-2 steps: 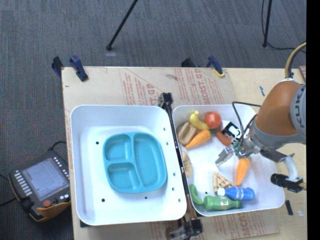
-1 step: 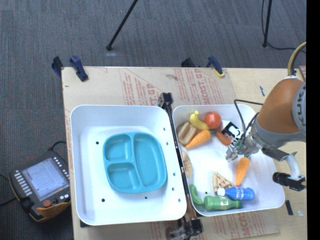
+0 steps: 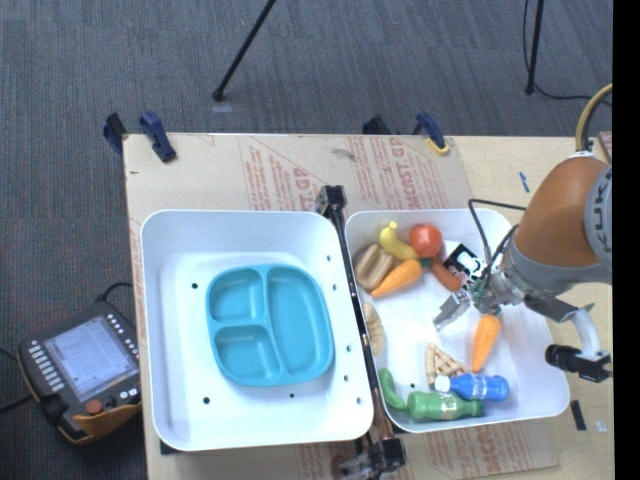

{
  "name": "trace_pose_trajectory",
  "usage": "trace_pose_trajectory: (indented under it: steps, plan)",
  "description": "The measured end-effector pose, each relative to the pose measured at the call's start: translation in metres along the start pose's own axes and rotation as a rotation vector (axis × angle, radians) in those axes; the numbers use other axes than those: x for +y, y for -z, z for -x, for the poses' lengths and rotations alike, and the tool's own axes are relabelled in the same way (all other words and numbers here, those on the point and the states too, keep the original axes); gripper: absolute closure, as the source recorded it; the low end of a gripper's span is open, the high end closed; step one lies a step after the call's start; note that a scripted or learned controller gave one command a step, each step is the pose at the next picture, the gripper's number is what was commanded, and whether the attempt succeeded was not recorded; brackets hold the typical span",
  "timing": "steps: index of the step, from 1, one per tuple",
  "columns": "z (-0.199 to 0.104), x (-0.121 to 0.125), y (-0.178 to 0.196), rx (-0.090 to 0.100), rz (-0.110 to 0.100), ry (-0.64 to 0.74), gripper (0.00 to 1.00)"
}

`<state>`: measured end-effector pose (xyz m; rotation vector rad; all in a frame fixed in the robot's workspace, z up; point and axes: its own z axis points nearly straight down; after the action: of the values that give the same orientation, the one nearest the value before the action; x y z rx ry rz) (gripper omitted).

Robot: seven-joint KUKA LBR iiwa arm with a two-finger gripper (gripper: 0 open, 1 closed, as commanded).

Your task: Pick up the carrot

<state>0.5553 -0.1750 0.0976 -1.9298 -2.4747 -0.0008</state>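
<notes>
1. Orange carrot (image 3: 485, 341) lies in the right bin (image 3: 545, 393), pointing near-to-far, at that bin's middle right.
2. Just left of the carrot's far end hangs the end effector (image 3: 462, 305), its fingers spread apart with nothing between them.
3. Another orange carrot (image 3: 398, 278) lies further left, beside a tomato (image 3: 426, 239) and banana (image 3: 396, 242).
4. Left bin (image 3: 170, 268) holds a blue tray (image 3: 268, 325).

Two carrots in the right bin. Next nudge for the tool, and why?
Probably shift the tool a little toward the near-right and lower it onto the nearer carrot. That carrot lies apart in the right bin, just beside the tool, while the other carrot is packed against the bread roll and banana.
</notes>
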Motion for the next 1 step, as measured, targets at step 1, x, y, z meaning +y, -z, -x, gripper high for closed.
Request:
trace_pose_trajectory:
  steps: [1]
  plan:
    - [0.0002, 0.0003, 0.0100, 0.000, 0.001, -0.005, 1.00]
